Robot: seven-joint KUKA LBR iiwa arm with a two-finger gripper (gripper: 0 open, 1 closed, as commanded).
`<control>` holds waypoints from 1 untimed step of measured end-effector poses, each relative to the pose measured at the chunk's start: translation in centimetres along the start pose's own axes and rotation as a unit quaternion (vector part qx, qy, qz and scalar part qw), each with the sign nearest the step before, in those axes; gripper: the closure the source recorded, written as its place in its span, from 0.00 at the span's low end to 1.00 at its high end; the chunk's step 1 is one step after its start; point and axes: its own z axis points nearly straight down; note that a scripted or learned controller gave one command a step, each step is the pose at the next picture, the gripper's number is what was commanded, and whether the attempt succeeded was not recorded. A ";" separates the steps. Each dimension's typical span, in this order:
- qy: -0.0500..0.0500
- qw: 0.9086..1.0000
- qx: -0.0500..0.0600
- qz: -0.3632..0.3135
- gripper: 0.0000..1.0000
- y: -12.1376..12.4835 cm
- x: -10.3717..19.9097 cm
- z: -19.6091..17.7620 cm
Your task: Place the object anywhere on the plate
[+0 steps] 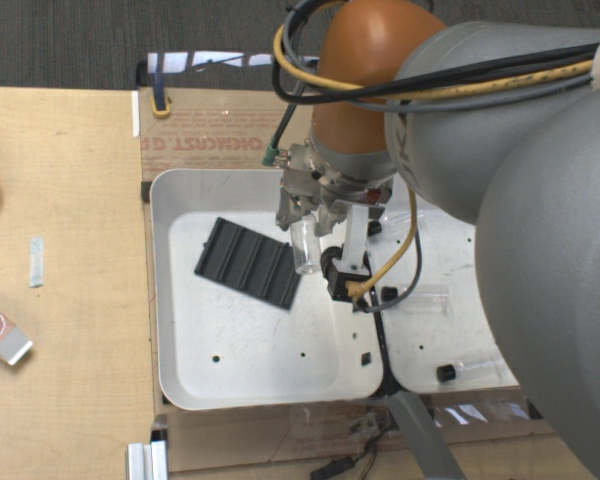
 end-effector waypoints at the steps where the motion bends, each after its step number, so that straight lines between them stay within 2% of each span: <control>1: 0.000 1.000 0.000 0.000 0.00 0.0 0.0 0.0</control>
